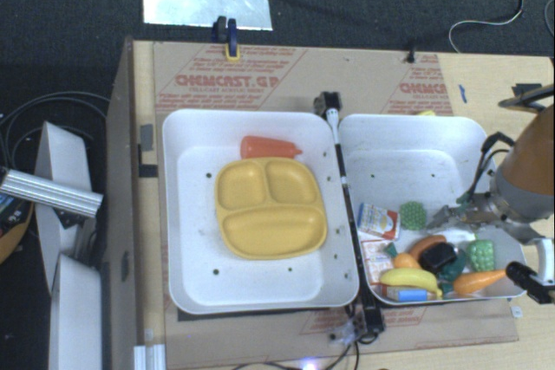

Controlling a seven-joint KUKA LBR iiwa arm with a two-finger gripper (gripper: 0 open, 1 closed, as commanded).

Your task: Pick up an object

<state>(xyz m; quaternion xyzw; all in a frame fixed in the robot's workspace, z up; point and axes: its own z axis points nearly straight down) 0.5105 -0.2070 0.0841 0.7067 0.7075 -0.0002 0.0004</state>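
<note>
Yellow plastic banana (pixel 409 278) lies nearest the camera, along the front wall of the right white bin (pixel 416 134), touching a small carton with a blue end (pixel 406 294). Just behind it crowd an orange toy carrot (pixel 479 280), a black block (pixel 438 256), an orange-brown rounded piece (pixel 425 245) and a green knobbly toy (pixel 481 254). Further back sit a round green bumpy ball (pixel 413 215) and a small white-and-red printed packet (pixel 377 220), slightly apart from the pile.

The gripper (pixel 460 215) hangs over this bin's right half, just behind the heap; whether its jaws are open or closed I cannot tell, and nothing is visibly held. The likeliest target is the green knobbly toy or black block below it. The risk, as I judge it, is crowding: pieces touch, so closing fingers may land on two at once or nudge a smooth rounded one aside and come up with nothing.

Beyond, in the left white bin (pixel 186 186), rest a yellow three-compartment plate (pixel 269 208) and, behind it, a red-orange elongated toy (pixel 270 147).
</note>
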